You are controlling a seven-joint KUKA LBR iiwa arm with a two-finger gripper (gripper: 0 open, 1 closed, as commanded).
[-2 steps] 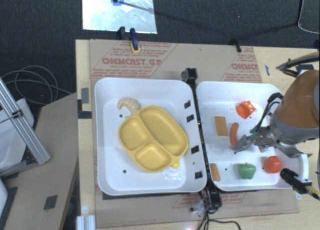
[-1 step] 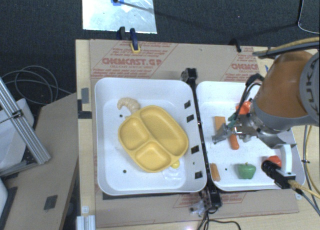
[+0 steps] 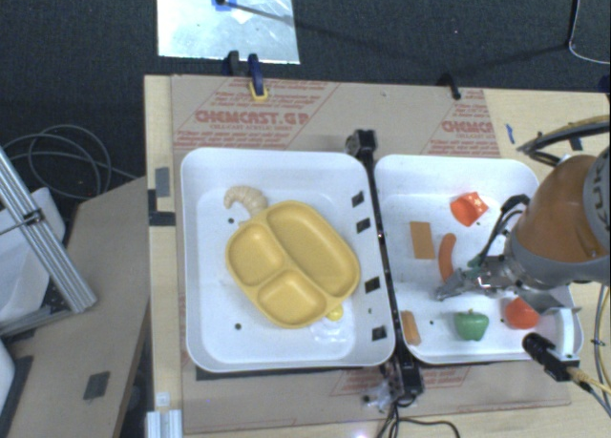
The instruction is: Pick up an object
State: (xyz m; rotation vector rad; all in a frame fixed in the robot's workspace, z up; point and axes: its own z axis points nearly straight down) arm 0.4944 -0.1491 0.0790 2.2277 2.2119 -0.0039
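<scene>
The end effector is hovering low in the right bin, just beside the red sausage, seemingly lining up a grasp; whether it is gripping, I cannot tell

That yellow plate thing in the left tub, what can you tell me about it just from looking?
The yellow tray is a rounded, glossy dish that looks like plastic, split by raised ridges into three compartments, all without food. It lies flat and turned at a slant in the left white bin, filling much of its floor. A pale curved piece lies by its upper left rim, and a small yellow bit peeks out at its lower right edge; whether either touches it is hard to tell.
</scene>
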